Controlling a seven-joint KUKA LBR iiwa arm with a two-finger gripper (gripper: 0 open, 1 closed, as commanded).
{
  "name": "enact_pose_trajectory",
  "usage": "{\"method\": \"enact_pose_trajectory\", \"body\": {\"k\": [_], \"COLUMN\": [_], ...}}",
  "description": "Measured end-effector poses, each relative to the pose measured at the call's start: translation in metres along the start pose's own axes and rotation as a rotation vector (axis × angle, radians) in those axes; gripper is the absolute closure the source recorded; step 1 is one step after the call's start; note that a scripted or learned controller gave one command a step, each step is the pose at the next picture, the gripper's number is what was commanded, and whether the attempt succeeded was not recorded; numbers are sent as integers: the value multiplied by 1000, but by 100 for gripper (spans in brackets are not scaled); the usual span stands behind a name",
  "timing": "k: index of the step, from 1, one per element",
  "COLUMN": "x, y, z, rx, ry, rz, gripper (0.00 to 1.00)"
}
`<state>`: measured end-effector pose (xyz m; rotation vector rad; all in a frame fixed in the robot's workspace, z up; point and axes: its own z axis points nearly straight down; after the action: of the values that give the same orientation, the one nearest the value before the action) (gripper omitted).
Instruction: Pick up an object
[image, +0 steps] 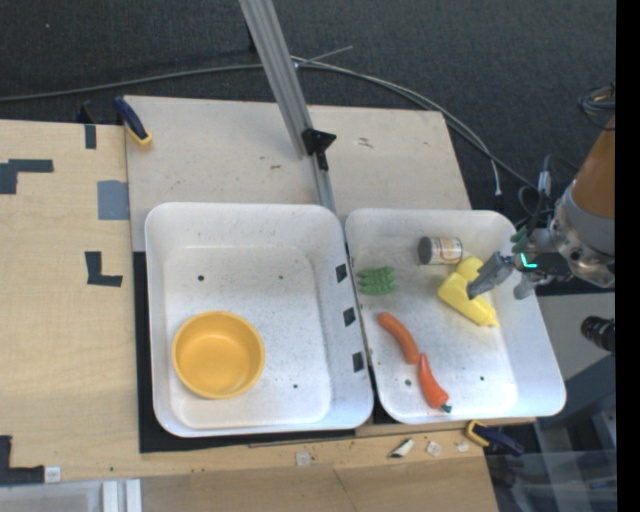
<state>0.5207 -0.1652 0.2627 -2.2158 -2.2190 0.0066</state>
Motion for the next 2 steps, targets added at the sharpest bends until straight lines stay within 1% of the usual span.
{"method": "enact_pose_trajectory", "body": {"k": [1, 2], "x": [0, -1], "y": [1, -1], "z": [-2, 67], "rx": [-3, 8], "ry": [-1, 1], "rz": [0, 0], "gripper": [0, 0]}}
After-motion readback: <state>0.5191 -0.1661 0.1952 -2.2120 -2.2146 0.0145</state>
